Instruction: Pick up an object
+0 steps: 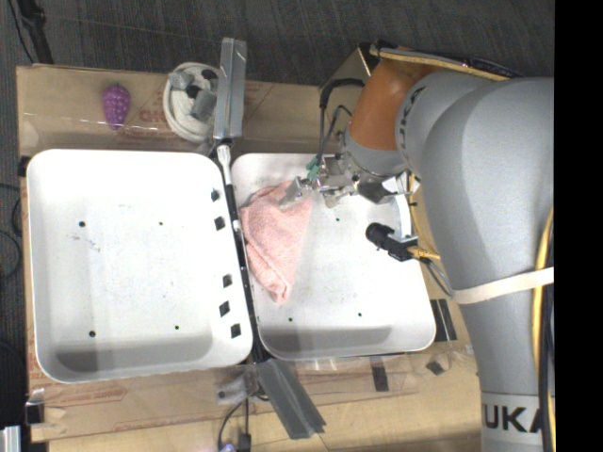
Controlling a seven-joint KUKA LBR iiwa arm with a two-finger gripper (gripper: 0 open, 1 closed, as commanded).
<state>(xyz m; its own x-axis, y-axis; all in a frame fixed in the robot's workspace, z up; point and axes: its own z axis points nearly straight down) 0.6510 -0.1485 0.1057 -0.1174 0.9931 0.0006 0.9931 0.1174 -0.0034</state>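
reaching into the right bin (pixel 415 332), the gripper (pixel 311 183) sits at the top edge of the pink cloth (pixel 273 234). cloth lies against the bin's left wall. jaw state: can't tell. left bin (pixel 122 351) alongside.

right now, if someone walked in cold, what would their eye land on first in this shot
The big grey arm with its orange band, reaching in from the right, dominates the view, its gripper down at the upper end of a pink cloth. That cloth lies crumpled along the left wall of the right bin. Behind the left bin, a small purple object sits on the bench.
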